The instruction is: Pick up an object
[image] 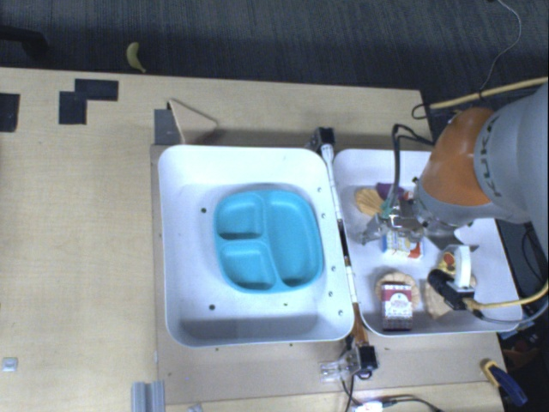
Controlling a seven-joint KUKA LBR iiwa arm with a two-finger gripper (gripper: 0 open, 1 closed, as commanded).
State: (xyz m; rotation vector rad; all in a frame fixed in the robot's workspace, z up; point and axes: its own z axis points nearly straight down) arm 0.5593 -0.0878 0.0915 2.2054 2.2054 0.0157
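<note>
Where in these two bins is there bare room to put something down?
Left white bin: bare floor rings the blue divided plastic tray, widest along its near edge and left side. Right white bin: crowded under the gripper, with a red and white packet nearby.

Legible text: none at this resolution.

Printing is present but unreadable. The small dark-red and white printed packet (396,303), at about 6 o'clock in the right-hand shallow white bin (489,264), carries a pale label panel whose lettering is too blurred to make out. The small white carton with blue and red markings (400,244), near that bin's centre, shows coloured print, but no letters or numbers resolve. The blue three-compartment plastic tray (268,239) in the left-hand shallow white bin (184,230) bears no visible marking.
</note>
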